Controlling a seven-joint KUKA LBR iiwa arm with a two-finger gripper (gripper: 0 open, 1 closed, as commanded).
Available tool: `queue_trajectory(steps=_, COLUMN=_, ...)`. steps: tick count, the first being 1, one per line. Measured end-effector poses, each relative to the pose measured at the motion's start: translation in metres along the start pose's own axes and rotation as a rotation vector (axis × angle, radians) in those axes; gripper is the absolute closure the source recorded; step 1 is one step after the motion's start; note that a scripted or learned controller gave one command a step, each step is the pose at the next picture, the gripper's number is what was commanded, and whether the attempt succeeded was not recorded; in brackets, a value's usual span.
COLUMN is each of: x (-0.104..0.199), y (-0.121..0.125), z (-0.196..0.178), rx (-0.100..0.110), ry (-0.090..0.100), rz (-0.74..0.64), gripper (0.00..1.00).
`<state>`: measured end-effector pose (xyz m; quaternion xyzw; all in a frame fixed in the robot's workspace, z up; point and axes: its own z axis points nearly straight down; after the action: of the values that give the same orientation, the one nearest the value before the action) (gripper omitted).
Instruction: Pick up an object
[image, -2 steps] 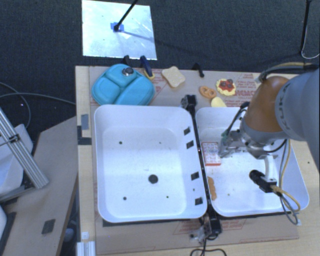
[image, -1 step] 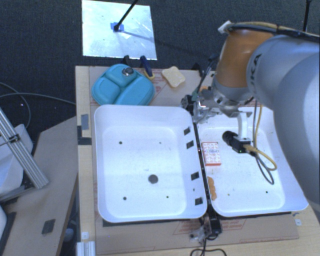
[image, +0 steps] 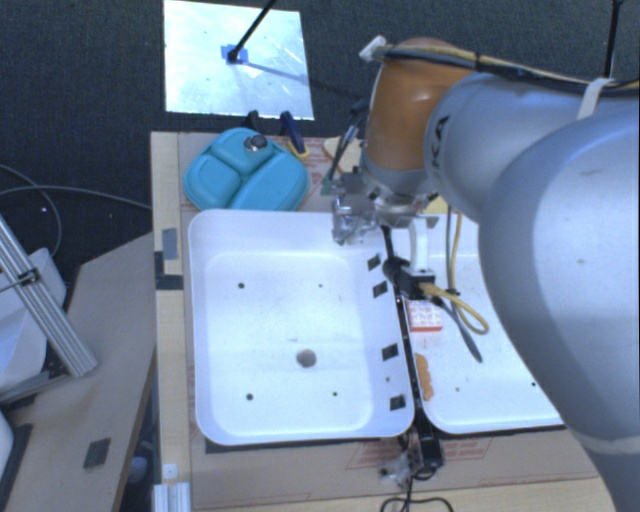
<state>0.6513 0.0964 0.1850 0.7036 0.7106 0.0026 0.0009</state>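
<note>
The gripper (image: 343, 234) is seen low over the far right corner of the left bin (image: 212, 300), close to the ridge where it meets the right bin (image: 500, 395). Whether it is spread or pressed together cannot be told, since it is crowded by the wrist above it, and nothing is seen held in it. The only thing to be picked up in the left bin is a small round lump (image: 306, 357), which lies alone on the floor towards the near side, well apart from the gripper. In the right bin a red-and-white packet (image: 426, 317) and an orange piece (image: 424, 376) lie just beside the shared ridge. The chief risk is judged to be a descent where the gripper now hangs: only bare floor would be closed on, or the bin wall would be struck and the bin shoved across the desk (image: 170, 340). If the lump is aimed at, it could be missed or flicked aside, being small, rounded and probably free to roll. The packet looks flat and could be slid over rather than lifted. A blue container (image: 245, 172) beyond the bins is near enough to be knocked by a wide swing.
</note>
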Motion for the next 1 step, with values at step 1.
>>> queue_trajectory(steps=1, x=0.0267, y=0.0168, z=0.0696, rx=0.006, ry=-0.002, rz=0.003, gripper=1.0)
